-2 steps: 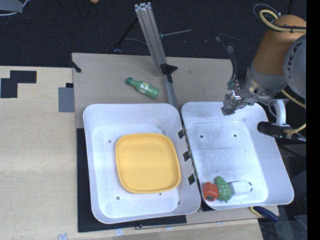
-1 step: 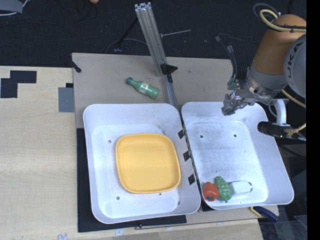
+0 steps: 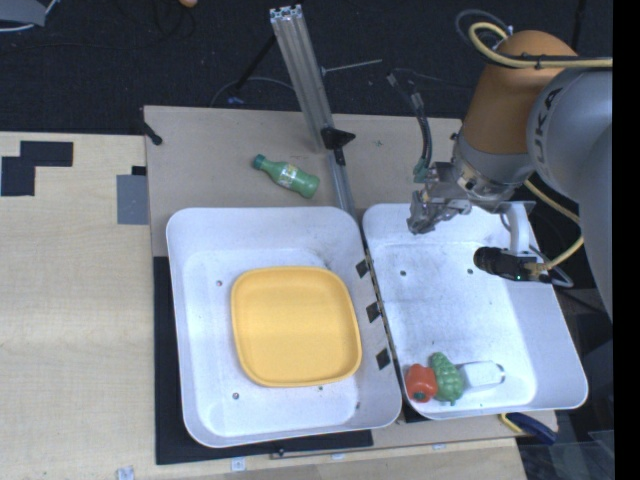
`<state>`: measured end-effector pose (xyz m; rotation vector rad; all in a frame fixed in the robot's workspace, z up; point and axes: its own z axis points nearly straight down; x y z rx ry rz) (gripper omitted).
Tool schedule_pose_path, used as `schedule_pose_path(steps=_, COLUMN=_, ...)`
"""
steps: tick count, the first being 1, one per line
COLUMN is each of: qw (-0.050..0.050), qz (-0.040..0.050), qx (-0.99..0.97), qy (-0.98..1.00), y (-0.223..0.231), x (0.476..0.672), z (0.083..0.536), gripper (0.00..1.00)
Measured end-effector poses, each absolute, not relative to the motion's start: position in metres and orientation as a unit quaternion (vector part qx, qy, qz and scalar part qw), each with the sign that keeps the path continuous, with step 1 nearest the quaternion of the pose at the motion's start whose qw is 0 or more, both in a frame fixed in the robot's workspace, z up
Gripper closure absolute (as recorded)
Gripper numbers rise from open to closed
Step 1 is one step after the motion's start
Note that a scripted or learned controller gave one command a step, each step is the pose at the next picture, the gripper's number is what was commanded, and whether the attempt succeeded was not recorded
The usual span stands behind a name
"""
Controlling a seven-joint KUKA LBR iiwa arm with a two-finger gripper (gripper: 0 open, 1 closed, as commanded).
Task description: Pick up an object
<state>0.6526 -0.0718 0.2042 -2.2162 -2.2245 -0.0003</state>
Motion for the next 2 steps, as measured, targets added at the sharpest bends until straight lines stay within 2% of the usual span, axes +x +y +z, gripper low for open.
schedule_pose_path(steps=1, qw=0.0, qz=-0.0006, qx=-0.706, qy=-0.708, y=-0.017, x=0.66, z=0.217, gripper=1.0)
schedule_pose_path(steps=2, qw=0.0, qz=-0.0006, qx=-0.706, qy=-0.708, y=0.035, x=0.658, z=0.231, gripper=1.0)
